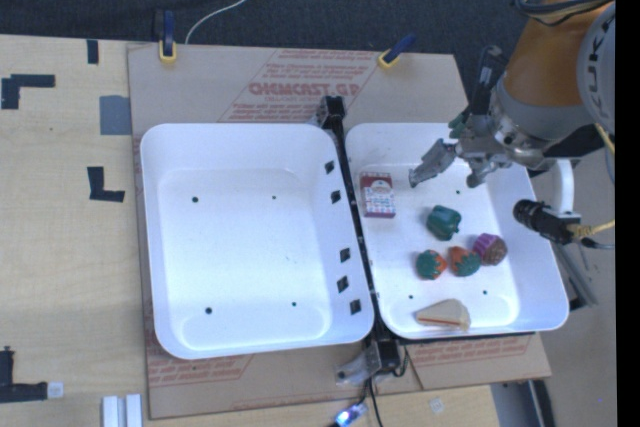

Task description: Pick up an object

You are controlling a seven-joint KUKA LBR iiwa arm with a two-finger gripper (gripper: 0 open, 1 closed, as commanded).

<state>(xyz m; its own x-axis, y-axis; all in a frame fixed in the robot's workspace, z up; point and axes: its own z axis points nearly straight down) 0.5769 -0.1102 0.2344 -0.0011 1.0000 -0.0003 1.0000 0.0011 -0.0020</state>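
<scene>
You had two white bins: left bin (170,245) and right bin (535,310). You had six items in the right one: one red-and-white card box (377,195), one green pepper-like toy (443,221), one teal piece (430,264), one orange piece (463,261), one purple piece (489,248), one sandwich wedge (444,315). You had two clamps at the board's top edge: yellow clamp (166,39), blue-yellow clamp (397,50).

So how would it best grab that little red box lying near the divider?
Probably from straight above, closing across the two long sides of the red box. It lies flat, apart from the other items, and its narrower width suits the open end effector hanging just to its right.
</scene>
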